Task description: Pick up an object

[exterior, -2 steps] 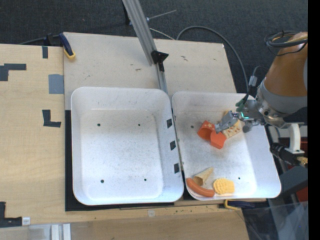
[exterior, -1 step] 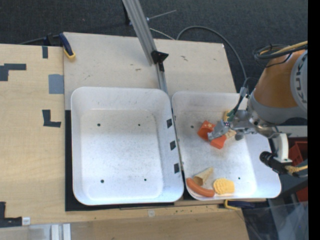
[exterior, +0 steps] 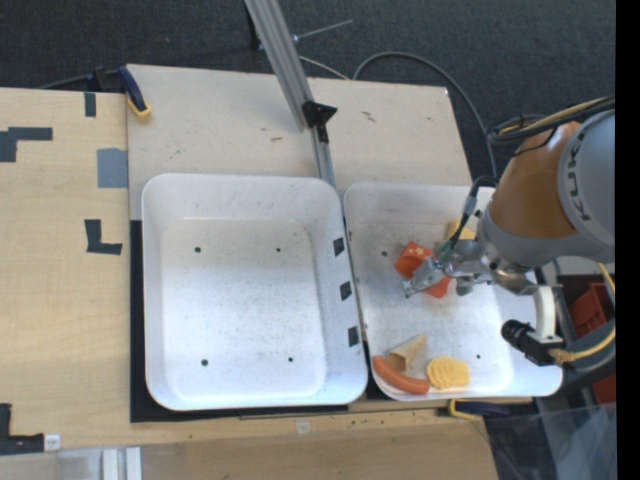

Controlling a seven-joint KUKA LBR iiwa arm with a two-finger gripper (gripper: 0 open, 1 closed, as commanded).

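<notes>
The tool (exterior: 425, 280) sits low over the small orange-red object (exterior: 412, 260), right of centre; its state I cannot tell. Object looks light, rigid; grip its middle.

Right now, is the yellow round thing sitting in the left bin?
No, the yellow round piece lies in the right bin, near its front edge beside the orange sausage-shaped piece.

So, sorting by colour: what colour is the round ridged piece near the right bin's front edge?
Yellow: the round ridged piece, seen in the camera view.
</notes>
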